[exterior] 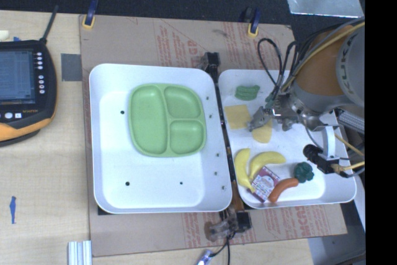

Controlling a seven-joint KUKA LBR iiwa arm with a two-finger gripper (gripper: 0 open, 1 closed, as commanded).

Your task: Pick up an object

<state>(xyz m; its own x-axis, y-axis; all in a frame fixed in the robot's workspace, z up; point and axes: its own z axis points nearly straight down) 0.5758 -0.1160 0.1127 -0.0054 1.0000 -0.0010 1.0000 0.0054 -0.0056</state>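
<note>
The left bin (105, 133) holds a green divided plate (166, 119); the right bin (338, 194) holds, near to far, an orange carrot (282, 188), a small red packet (263, 184), two bananas (254, 166), a dark green broccoli piece (303, 171), two yellow blocks (237, 116) and a green item (247, 92). The arm (325, 74) reaches in over the right bin. The gripper (262, 121) hangs just above the smaller yellow block (263, 133); whether its fingers are spread or closed cannot be determined, and nothing is visibly held.
</note>
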